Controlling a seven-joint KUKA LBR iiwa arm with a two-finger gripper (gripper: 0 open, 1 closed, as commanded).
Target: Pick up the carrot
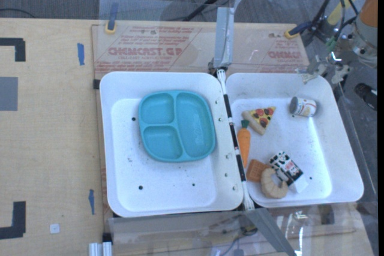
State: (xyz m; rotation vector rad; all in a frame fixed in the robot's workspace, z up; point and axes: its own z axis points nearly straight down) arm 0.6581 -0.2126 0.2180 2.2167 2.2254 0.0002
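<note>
Carrot [243, 142] untouched in right bin [336, 147]

A carrot [243, 142] lay at the right bin's [342, 147] left edge; a teal plate [177, 126] sat in the left bin [120, 153].

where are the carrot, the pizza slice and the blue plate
carrot [244, 144], camera view, middle of its orange body
pizza slice [260, 117], camera view, centre of its topping face
blue plate [177, 126], camera view, divider between its compartments

Arm [369, 15] at upper right edge, apparently parked, mostly cropped.
</note>
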